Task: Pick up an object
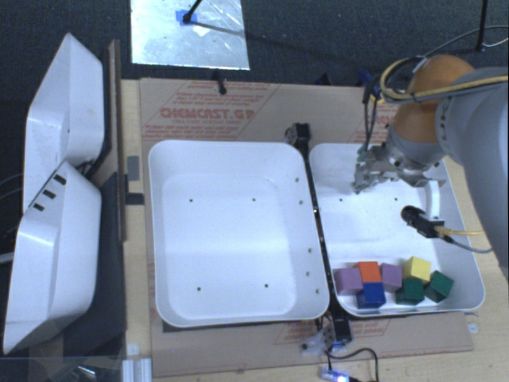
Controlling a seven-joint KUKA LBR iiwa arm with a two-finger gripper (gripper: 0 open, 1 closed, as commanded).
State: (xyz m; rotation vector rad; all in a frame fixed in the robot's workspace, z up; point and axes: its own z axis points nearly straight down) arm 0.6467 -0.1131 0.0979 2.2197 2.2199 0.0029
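Gripper (364, 183): over right bin (342, 159), upper part; jaw state can't tell.
Blocks (392, 282): 7, clustered along bin's near edge.

My counter (238, 102) is a pale brown board printed with red lettering along its far edge. Around it lies dark carpeted floor (334, 22). Beyond the far edge, a shiny silver sheet (171, 30) rests on that floor, with a blue mark and a thin black rod crossing it. Off the left edge, two white moulded shells (56, 205) sit one behind the other. Light is even and soft.
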